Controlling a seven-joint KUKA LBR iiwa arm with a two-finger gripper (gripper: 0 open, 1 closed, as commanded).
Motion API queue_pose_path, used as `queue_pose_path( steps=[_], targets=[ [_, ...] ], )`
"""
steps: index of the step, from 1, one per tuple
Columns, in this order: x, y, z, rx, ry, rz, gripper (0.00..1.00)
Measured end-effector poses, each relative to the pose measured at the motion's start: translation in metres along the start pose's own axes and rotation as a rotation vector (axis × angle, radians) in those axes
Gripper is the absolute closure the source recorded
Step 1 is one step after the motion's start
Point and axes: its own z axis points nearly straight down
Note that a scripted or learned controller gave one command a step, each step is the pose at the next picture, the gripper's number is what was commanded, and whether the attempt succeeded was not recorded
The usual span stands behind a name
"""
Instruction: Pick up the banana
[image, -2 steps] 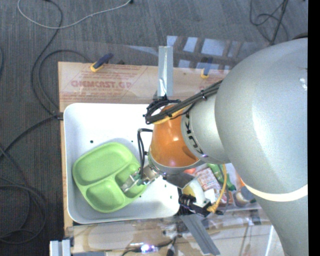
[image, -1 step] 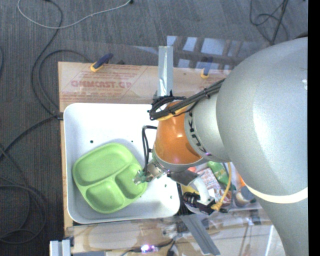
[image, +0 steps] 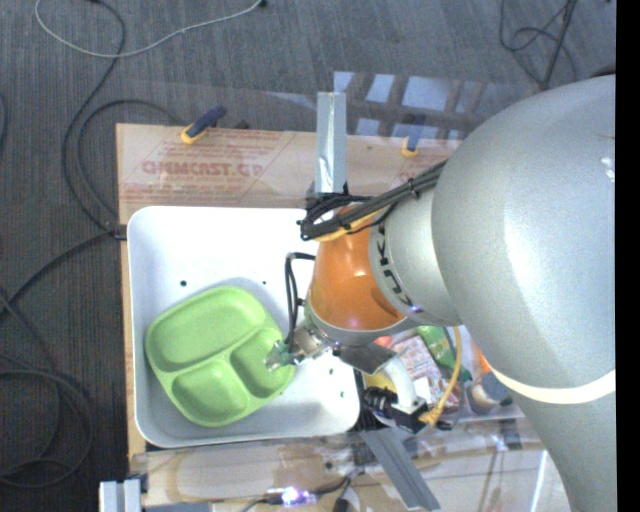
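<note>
we see the gripper (image: 283, 353) low over the green tray's (image: 205, 350) right edge in the left bin (image: 160, 235), can't tell its state.

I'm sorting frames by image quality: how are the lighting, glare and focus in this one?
Camera view: even, soft light; the left white bin is bright but not blown out; faint shadow beside the green divided plate; the arm, close to the lens, looks large and soft, with a mild sheen on its grey shell.
</note>
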Motion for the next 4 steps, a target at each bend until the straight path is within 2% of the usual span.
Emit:
queue_pose_path(
  steps=[1,2,3,4],
  targets=[
    [0.017,0.025,-0.001,0.027,0.010,-0.101,1.00],
    [0.010,0.077,-0.132,0.026,0.014,-0.044,1.00],
    [0.011,0.077,-0.132,0.027,0.015,-0.045,0.00],
    [0.011,0.077,-0.132,0.027,0.015,-0.045,0.00]
  ],
)
